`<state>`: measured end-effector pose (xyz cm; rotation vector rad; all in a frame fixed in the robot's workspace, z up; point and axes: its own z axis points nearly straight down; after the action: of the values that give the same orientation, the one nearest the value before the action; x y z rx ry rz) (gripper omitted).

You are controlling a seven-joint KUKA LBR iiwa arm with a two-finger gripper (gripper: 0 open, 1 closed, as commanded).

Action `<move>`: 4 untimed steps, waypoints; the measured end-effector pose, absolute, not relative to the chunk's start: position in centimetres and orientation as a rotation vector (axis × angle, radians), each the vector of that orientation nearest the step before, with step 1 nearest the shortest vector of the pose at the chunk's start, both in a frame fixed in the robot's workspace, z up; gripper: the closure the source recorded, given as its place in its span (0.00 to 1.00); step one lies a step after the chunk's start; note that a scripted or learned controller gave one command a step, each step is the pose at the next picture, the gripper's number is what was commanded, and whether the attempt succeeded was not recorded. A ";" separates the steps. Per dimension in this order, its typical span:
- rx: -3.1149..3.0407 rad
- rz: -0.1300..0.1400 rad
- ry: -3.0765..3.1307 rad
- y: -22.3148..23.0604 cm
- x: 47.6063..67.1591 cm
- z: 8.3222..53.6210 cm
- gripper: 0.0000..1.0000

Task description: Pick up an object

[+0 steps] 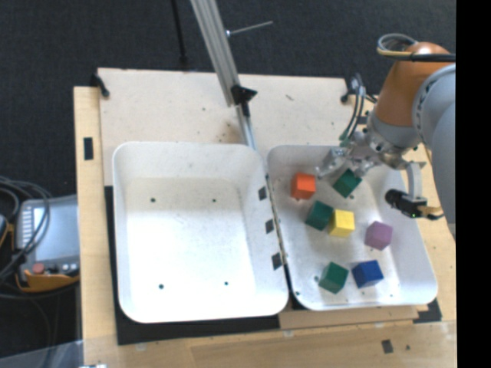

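The right bin (406, 282) holds several small blocks. My gripper (349, 163) hangs over the bin's far part, directly above a tilted dark green block (347, 183) that touches or nearly touches its tip. An orange block (304, 185) lies to the left of it. Nearer the middle a second green block (318, 215) sits against a yellow block (342, 221). A purple block (378, 234) lies to the right. A blue block (367, 273) and a third green block (334, 277) rest near the front wall.
The left bin (123, 205) stands beside the right one, the two rims meeting at the middle. A slanted metal post (219, 44) rises from behind the bins. The grey and orange arm (410, 90) reaches in from the right.
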<state>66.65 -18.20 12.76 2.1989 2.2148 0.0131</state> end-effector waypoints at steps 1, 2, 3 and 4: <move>2.190 0.016 2.214 -18.3 66.8 13.9 1.00; 2.208 0.007 2.224 -18.9 67.8 19.8 1.00; 2.213 0.006 2.220 -19.7 67.7 24.7 1.00; 2.209 0.004 2.227 -19.7 67.8 26.8 1.00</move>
<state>67.78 -19.73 26.85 2.2092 2.2275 0.0040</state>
